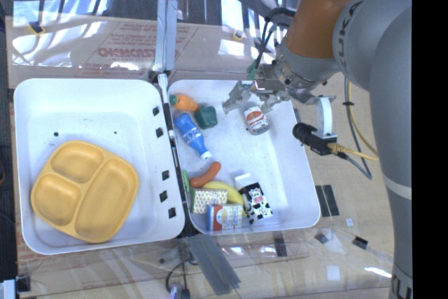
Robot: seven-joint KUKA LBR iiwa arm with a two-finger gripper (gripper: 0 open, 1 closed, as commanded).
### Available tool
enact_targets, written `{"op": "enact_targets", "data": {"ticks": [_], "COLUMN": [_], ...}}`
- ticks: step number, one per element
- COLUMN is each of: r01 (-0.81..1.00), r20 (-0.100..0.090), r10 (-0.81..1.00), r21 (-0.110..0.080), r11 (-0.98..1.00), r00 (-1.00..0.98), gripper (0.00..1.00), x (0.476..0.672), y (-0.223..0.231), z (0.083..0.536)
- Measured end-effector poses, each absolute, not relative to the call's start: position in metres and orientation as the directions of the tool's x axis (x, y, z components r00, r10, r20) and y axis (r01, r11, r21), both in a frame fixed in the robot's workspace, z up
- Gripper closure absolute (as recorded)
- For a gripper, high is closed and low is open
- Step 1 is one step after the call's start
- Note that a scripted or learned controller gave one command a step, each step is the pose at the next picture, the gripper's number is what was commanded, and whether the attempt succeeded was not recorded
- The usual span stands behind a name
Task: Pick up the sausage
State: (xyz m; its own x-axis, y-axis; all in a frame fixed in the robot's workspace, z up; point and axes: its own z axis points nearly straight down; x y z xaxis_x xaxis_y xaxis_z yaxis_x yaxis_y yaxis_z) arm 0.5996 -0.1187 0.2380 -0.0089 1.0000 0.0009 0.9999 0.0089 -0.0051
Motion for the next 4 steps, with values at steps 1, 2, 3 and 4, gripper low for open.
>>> {"op": "enact_targets", "data": {"ticks": [1,2,3,4], "r01": [1.0,0.996,0.995,1.0], "r20": [0.001,0.002,0.002,0.002], "r10": [1.0,0.996,0.995,1.0], "r21": [-0.004,-0.004,-0.006,-0.003], "r11": [0.025,0.092,0.097,0.025], "r00": [-0.025,-0.092,-0.097,-0.025], "gripper": [0.0,0.0,1.0,1.0], "x": [0.569,0.524,0.524,0.503], "y": [-0.097,-0.103,-0.103,-0.124], "z": [0.091,0.092,0.101,0.098]}}
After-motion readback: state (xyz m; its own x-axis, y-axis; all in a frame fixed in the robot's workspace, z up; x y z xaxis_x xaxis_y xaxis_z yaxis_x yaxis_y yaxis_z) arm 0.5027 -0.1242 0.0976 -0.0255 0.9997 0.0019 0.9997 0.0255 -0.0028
